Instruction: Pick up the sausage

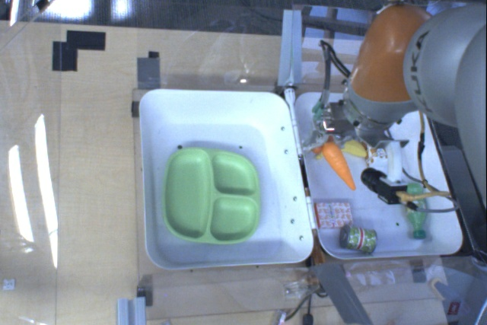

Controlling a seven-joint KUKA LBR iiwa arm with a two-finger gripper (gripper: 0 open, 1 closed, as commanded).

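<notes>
Front of right bin: nearest you in the right bin (450, 238), a green can (358, 238) lies on its side by the front wall.
Just behind the can: a small patterned packet (332, 213) lies flat, close to the wall shared with the other bin.
Right side: a small green bottle (416, 218) sits near the right bin's outer edge, well apart from the can.
Left bin: over in the left bin (205, 109), a green divided plate (213, 194) rests on the floor.
Mid right bin: a carrot (339, 164) lies on a slant, tip toward you, thick end up under the wrist; a yellow piece (356, 151) sits just beside it.
Gripper: you have the gripper (327, 125) low over the far half of the right bin, right above the carrot's thick end.
Grip: you cannot tell here whether it is released or clenched.
Sausage: you cannot tell where the sausage lies; the things under the wrist are too crowded to sort.
Arm: the grey arm (450, 65) reaches in from the right, its orange band (388, 49) bulging over the bin's far corner, wrist pointing down.
</notes>
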